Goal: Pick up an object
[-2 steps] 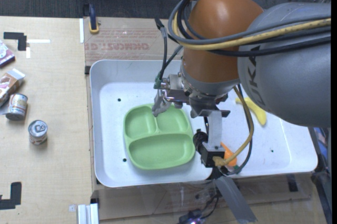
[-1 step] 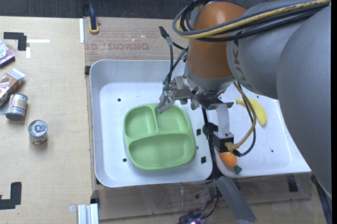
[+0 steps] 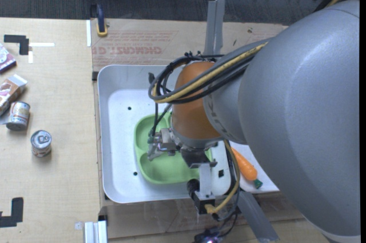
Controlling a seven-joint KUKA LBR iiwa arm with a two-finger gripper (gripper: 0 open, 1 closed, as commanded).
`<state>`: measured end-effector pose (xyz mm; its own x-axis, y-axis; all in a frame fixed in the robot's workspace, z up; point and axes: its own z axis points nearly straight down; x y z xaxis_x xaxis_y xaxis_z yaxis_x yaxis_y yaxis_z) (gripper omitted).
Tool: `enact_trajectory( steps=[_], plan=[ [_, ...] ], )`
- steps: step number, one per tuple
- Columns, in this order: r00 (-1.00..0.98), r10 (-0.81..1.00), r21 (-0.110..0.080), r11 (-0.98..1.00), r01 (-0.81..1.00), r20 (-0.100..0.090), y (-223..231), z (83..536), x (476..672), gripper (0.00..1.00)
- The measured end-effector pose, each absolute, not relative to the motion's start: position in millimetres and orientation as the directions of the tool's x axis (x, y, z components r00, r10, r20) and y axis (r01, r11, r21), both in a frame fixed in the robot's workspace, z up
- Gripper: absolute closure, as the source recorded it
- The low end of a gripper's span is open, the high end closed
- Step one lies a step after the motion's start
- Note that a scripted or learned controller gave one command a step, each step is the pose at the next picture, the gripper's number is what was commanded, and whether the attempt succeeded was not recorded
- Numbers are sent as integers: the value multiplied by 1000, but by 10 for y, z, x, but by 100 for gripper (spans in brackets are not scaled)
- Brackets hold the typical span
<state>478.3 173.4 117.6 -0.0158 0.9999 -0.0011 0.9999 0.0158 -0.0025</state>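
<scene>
1. Mostly hidden on the right behind the grey arm point(image 3: 297, 122), which covers the right half of the bench and the near right corner of the left bin point(image 3: 114, 122).
2. Hard to make out at the wrist: gripper point(image 3: 163, 147) low over the bowl point(image 3: 150, 170), tangled among cables and metal parts under the orange band point(image 3: 191, 104); cannot tell whether wide or narrow, nor whether touching the bowl; nothing seen held.
3. Cut off by the arm: right part of the green bowl, with only its left rim and near side showing.
4. Partly covered too: carrot point(image 3: 246, 167), orange with a green end, lying on a white strip point(image 3: 266, 183) just right of the wrist; cannot tell which bin that strip belongs to.
5. Open white floor along the bin's left and far sides, between its wall and the bowl; bowl close to the near wall.
6. Well apart on the bench, left of the bin: two cans point(image 3: 41, 143), one upright and one point(image 3: 18, 115) tilted, plus packets point(image 3: 8, 90) cut by the left edge.
7. Inside the left bin: the bowl alone among what shows
</scene>
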Motion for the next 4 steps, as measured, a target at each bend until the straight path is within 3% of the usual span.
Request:
enact_trajectory(
  steps=[1,2,3,4],
  plan=[
    [-10,1000,-2,10,1000,-2,1412,2124,5259,0],
    [263,965,-6,-263,965,-2,2246,1046,4759,0],
    [247,969,-11,-247,969,12,2030,1058,5061,0],
    [48,999,11,-48,999,18,1661,2215,5196,0]
  ],
)
